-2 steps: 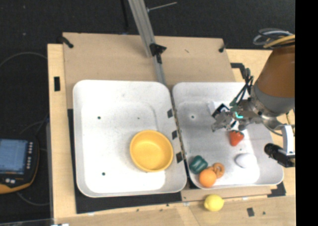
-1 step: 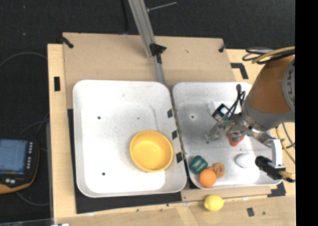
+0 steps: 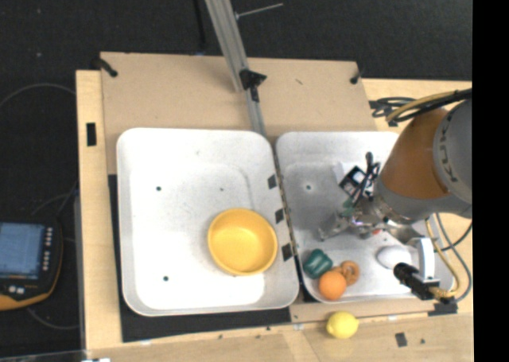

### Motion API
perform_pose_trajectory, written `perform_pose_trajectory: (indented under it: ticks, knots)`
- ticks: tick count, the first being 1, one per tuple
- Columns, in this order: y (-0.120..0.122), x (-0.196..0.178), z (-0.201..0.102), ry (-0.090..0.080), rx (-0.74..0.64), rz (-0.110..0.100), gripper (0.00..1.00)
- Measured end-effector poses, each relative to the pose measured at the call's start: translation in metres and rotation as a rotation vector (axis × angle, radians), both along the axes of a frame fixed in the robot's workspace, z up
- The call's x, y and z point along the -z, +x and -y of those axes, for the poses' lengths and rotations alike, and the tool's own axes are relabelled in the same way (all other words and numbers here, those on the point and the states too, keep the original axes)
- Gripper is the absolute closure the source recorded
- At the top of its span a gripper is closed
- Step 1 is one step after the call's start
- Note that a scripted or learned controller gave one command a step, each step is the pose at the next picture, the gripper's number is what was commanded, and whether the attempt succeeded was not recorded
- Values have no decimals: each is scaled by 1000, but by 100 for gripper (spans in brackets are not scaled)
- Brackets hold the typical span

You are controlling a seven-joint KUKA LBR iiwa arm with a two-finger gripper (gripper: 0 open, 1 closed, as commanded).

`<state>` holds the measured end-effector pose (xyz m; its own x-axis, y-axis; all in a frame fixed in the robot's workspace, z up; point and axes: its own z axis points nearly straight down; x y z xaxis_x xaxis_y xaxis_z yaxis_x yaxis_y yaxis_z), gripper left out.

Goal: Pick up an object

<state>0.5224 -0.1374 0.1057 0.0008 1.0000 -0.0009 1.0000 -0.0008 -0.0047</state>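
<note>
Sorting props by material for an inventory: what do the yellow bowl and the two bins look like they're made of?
The round yellow bowl looks like moulded plastic: even, saturated colour, soft matte sheen, no bright glints. The two shallow white bins look like thin formed plastic or coated metal: rounded corners, faint dark speckling, a dull gloss. The view leaves that open.

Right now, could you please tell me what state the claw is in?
Claw: low in the right bin; open or closed cannot be told.

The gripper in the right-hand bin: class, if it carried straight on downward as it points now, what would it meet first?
Most likely the bare floor of the shallow white right bin. The two-finger gripper hangs above it, with the small green block off to one side; depth is unclear.
</note>
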Motion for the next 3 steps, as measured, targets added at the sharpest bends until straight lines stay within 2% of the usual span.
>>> perform_pose_trajectory:
  ticks: [1,2,3]
  knots:
    - [3,-14,0,2,6,9,100]
    - [14,-72,0,-1,-4,12,100]
    - [15,-115,2,-1,-5,11,100]
